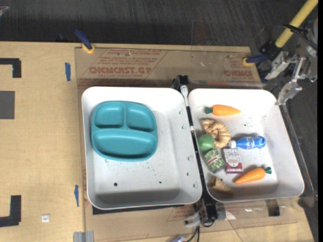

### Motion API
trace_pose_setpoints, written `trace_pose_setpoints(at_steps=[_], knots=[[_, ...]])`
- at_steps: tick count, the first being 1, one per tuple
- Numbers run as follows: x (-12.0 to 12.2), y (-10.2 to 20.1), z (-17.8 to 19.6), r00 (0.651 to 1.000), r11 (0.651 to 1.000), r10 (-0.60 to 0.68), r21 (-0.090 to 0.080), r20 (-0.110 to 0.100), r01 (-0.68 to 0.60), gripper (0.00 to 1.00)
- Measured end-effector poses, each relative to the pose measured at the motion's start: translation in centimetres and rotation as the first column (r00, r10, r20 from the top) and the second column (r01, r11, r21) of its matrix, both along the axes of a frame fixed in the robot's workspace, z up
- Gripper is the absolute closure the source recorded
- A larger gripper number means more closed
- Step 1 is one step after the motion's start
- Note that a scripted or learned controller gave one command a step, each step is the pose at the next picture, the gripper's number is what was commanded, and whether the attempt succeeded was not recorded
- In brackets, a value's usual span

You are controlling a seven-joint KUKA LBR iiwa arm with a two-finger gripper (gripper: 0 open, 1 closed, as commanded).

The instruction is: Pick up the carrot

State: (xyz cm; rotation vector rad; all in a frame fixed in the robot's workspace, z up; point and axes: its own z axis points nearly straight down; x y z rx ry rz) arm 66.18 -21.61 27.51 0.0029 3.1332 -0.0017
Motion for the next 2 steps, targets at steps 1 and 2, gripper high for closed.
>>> trace_pose_setpoints(at_steps=[1,2], knots=[[-1.5,4.3,-8.8,1.0,1.0,-0.017,0.004,-0.008,0.017,0.0],[-3.9,5.7,-16.4,0.944,0.944,0.329,-0.005,0.009,-0.329,0.0]])
